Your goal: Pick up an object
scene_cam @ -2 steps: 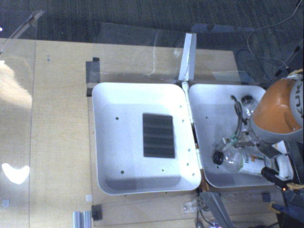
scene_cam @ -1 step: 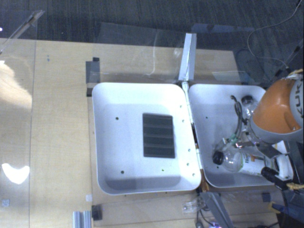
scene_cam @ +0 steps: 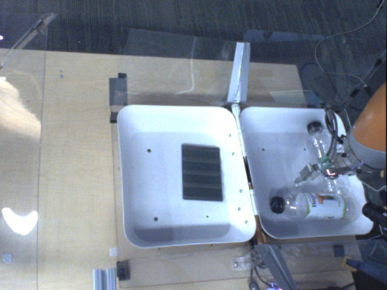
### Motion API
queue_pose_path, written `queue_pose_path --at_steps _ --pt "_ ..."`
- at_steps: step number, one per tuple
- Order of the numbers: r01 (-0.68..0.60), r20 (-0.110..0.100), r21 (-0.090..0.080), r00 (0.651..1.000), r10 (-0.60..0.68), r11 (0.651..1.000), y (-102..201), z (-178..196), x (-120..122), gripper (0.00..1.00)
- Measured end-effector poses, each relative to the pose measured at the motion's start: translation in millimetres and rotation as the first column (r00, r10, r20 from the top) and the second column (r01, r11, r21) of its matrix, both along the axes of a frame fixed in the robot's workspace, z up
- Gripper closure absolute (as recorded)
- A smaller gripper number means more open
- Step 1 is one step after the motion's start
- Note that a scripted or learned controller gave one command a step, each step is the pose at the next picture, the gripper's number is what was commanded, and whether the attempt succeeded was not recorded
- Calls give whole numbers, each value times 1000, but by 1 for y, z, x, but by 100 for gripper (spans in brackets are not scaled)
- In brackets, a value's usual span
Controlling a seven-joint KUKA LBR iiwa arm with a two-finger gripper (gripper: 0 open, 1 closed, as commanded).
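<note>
Where the pale wooden desk (scene_cam: 66,180) carries its two shallow white bins side by side, the grey arm with the orange band (scene_cam: 370,132) reaches in from the right and hangs over the right-hand bin (scene_cam: 266,162). Its pincer (scene_cam: 321,169) sits low in that bin, a tangle of thin metal parts and wire just above a clear plastic bottle with a black cap and a white label (scene_cam: 311,205). The bottle lies on its side near the bin's front wall, cap pointing left toward the divider between the bins, label toward the right. The pincer looks close to the bottle's upper flank, perhaps touching it, but I cannot tell from here whether it does, nor whether the pincer stands apart or together; the glassy bottle and the shiny metal blur into one another. Nothing is plainly clamped in it.

Further back in the same bin, near the far right corner, a second clear object with a dark round cap (scene_cam: 315,132) lies close beside the arm's wrist; it is too transparent to make out its outline well.

The left-hand bin (scene_cam: 139,162) holds a flat dark rectangular object with ribbed bands across it (scene_cam: 202,172), lying near the middle, well apart from the arm. A clear plastic sheet (scene_cam: 157,59) stands behind the bins.
</note>
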State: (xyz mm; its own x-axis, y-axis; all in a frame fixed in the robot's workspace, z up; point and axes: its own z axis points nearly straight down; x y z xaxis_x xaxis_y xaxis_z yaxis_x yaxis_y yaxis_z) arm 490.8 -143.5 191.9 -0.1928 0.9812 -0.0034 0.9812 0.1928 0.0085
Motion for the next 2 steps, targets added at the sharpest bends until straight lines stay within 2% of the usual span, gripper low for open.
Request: queue_pose_path --at_steps 1,2 --pt "-209 -1 -1 978 209 978 -6 -4 -2 0" --pt "-263 9 -6 965 263 965 42 -101 7 0"
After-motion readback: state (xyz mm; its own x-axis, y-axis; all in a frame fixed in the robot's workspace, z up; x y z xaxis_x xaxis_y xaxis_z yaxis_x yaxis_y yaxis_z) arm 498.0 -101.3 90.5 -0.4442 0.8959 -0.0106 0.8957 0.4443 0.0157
